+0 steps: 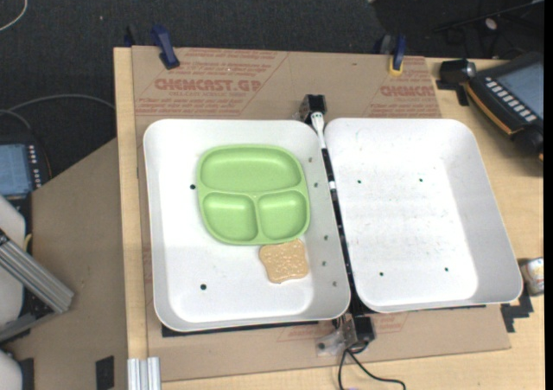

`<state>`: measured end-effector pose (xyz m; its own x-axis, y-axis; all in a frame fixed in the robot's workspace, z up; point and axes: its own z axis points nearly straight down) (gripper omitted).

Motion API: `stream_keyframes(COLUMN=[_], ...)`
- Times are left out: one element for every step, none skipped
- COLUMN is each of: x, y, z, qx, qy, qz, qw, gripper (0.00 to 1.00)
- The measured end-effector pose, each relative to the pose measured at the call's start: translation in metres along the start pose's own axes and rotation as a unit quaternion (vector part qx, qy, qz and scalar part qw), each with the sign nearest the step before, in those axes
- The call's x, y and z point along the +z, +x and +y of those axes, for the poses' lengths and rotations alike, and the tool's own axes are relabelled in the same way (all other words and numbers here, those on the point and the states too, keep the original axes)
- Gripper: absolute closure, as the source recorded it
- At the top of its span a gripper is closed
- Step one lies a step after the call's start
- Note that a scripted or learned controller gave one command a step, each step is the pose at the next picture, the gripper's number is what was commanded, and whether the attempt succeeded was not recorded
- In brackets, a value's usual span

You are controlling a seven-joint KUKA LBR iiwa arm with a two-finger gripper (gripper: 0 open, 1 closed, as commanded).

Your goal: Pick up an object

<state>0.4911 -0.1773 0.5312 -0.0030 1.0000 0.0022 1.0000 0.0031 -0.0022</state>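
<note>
Tan toast-shaped piece (284,262) is lying nearest the camera's side of the left bin (173,233), touching the near edge of the green divided plate (252,192). Plate is sitting flat, roughly mid-bin, long axis running from the near edge toward the far edge, two small compartments facing the toast. Right bin (432,215) is sitting beside it across the black divider strip (330,198).

Gripper state: cannot tell. Arm is entering from the right per the rig, so both candidates are lying past the right bin and across the divider from it. Judging the toast as the likelier pick: small, low, nearer the divider than the plate's centre. Risk: fingers catching the plate rim it is abutting.
</note>
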Motion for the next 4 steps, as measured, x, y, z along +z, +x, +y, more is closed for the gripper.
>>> stream_keyframes(x=[-0.005,-0.016,0.131,-0.013], y=[-0.049,-0.047,-0.046,-0.043], z=[-0.013,-0.011,-0.013,0.016], qx=[0.004,0.001,0.002,0.0], qy=[-0.003,-0.005,0.006,-0.01], qz=[-0.003,-0.004,0.002,-0.005], qw=[1.0,1.0,1.0,0.9999], gripper=[0.0,1.0,1.0,1.0])
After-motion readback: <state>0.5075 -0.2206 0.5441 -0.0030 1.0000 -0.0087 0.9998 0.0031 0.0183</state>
